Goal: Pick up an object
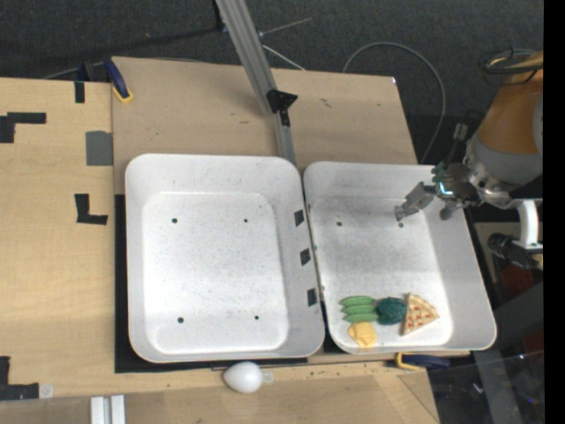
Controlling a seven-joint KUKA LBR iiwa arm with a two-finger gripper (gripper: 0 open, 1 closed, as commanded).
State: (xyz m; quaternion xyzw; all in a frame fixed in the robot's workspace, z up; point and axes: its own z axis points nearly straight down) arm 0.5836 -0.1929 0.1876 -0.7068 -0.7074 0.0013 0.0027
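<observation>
Camera view: white egg-shaped object [243, 377] on bench in front of left bin [141, 237]. Right bin [459, 272] near corner holds green pea pod [357, 306], dark green piece [389, 309], yellow piece [362, 332], pizza slice [418, 314], clustered. Gripper [427, 200] farther back over right bin, well apart from them, fingers spread, nothing held.

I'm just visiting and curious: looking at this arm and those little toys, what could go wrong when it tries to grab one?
The green pods, broccoli, pizza slice and yellow piece lie bunched near the right bin's front wall, so the gripper might catch two, nudge them apart, or bump the wall.
</observation>
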